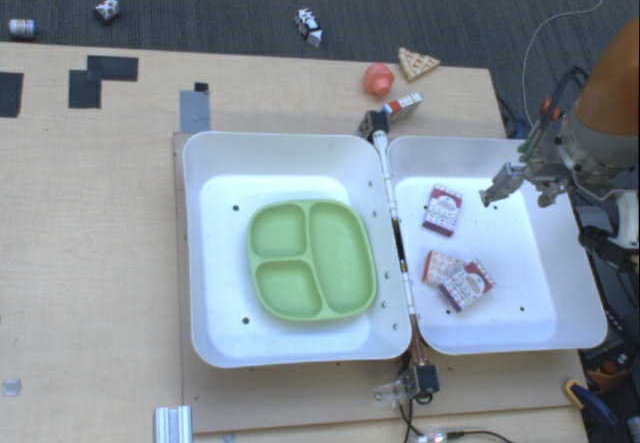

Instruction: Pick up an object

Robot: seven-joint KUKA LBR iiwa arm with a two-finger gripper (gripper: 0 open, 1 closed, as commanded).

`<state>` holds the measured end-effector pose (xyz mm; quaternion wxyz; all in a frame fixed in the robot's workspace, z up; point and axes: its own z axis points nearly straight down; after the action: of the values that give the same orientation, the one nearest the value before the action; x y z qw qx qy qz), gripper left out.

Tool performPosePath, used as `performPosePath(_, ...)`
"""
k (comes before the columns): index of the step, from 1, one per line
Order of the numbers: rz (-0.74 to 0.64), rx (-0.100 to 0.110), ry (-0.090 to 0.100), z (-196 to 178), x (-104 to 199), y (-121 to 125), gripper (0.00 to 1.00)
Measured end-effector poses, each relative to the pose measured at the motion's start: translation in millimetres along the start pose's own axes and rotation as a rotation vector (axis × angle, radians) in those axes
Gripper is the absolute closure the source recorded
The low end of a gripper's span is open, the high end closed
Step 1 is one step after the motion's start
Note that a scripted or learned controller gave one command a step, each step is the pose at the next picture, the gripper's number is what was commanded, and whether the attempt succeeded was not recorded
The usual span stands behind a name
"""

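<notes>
Place: over the right bin (560,331), near its far-right corner, the end effector (520,181) is hanging above bare white floor, with the grey-and-orange arm (605,101) reaching in past the right rim.

End effector state: its two fingers are pointing toward the bin's middle with nothing between them; how wide they are standing is too blurred to tell.

Task things: three small red-and-white packets are lying in the right bin. One packet (442,210) is sitting alone toward the far-left part of the bin floor; the pair (458,279) is lying near the middle toward the left wall, the two touching and partly overlapping.

Handling: these are looking like light, flat pouches, probably soft and a little slick. They are likely crumpling rather than breaking, so fragility is a small worry.

Where to grip: pinching across the short width of the lone packet is seeming best, since it is lying apart from its neighbours and away from the walls. The overlapping pair is risking a double lift or a slip.

Left bin (195,261): one green divided tray (312,261) with three compartments is resting in its middle.

Tabletop count beyond the far rims: one red ball (378,79), one pizza-slice toy (418,62) and one small red-and-white tube (405,104) near the far edge.
</notes>
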<state>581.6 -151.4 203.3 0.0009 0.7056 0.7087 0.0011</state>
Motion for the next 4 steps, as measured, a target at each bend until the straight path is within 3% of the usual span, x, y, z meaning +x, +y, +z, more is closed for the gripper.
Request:
performPosePath(1, 0.0, -0.005, -0.001, 116.8, 46.9, -11.6, 0.0)
performPosePath(2, 0.003, -0.007, -0.002, 116.1, 47.2, -56.3, 0.0)
performPosePath(3, 0.001, -0.013, -0.003, 104.6, 47.4, -54.3, 1.0)
performPosePath(4, 0.001, -0.012, -0.003, 104.7, 47.4, -54.4, 0.0)
